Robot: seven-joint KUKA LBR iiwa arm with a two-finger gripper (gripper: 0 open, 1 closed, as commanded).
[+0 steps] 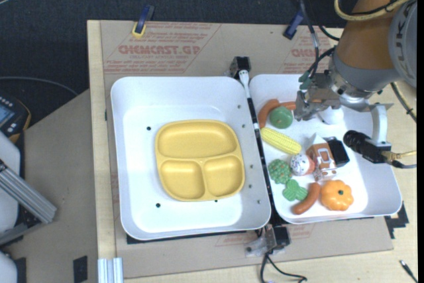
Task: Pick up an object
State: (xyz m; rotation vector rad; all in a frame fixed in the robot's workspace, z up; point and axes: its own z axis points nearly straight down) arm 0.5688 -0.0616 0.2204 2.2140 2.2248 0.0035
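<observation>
The gripper (pixel 307 107) is hovering low in the right bin (pixel 384 192) just beside the green ball (pixel 281 117), finger state impossible to tell, so it is needing to centre over the ball before closing.

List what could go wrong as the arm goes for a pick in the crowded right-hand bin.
1. The toys lie packed together: the corn cob, broccoli, sausage and pumpkin crowd one another, so closing on one may nudge or drag a neighbour.
2. The end effector sits beside the green round toy, which could roll away on contact.
3. The arm works near the right bin's far wall, so a low approach there might strike it.
</observation>
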